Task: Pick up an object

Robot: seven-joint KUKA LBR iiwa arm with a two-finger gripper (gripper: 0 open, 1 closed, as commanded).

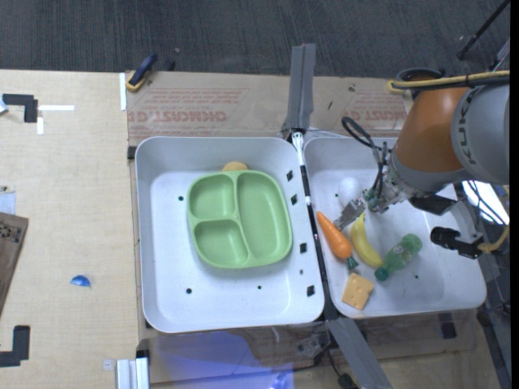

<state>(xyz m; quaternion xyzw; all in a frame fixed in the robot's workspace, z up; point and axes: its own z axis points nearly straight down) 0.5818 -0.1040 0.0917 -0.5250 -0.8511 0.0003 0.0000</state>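
Two white bins sit side by side on the bench, the left bin [162, 241] holding a green divided plate [240, 217] near its middle, with a small yellowish thing [235, 167] peeking out past the plate's twelve o'clock edge. The right bin [454, 294] carries the loose items: a carrot [333, 234] lying along its nine o'clock side, a banana [363, 244] just beside the carrot toward three o'clock, a green bottle [397, 256] farther toward three o'clock, and a yellow cheese wedge [358, 291] at six o'clock from the banana. The grey arm with its orange band [430, 132] reaches in from the right, and the gripper [357, 211] hangs low at the banana's twelve o'clock end, close to the carrot's tip. Whether its pincer is released or clenched cannot be told; nothing is visibly between its tips.
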